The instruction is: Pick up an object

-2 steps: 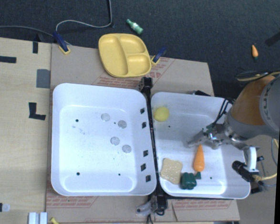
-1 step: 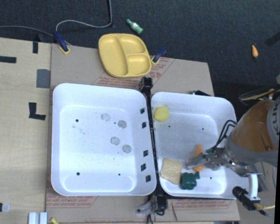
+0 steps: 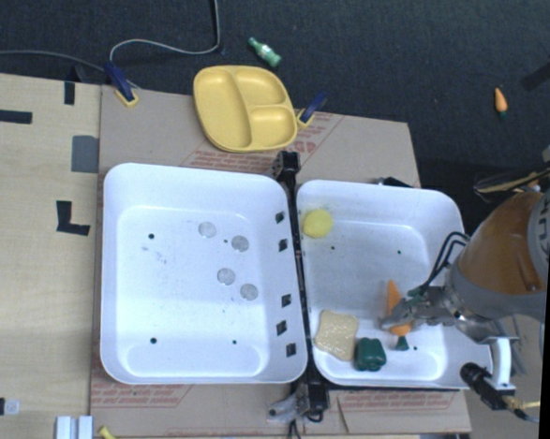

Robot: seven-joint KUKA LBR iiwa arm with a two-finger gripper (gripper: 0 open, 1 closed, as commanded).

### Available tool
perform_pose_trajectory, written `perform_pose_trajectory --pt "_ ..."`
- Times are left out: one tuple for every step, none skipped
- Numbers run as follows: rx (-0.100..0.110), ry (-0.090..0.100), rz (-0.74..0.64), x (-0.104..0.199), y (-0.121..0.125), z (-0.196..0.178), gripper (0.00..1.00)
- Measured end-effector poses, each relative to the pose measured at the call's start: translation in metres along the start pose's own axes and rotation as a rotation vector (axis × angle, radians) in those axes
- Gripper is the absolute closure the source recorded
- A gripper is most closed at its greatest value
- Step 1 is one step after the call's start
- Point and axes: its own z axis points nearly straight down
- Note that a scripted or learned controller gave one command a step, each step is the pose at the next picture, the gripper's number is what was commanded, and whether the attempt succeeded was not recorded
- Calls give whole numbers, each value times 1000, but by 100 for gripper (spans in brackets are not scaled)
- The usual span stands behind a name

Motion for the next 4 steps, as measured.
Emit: perform_pose_trajectory --pt "3 3 -5 90 31 -89 100" --pt "4 4 -6 190 46 -133 100" --pt "6 3 -4 273 -2 -116 100" --pt "4 1 -1 216 30 -181 100"
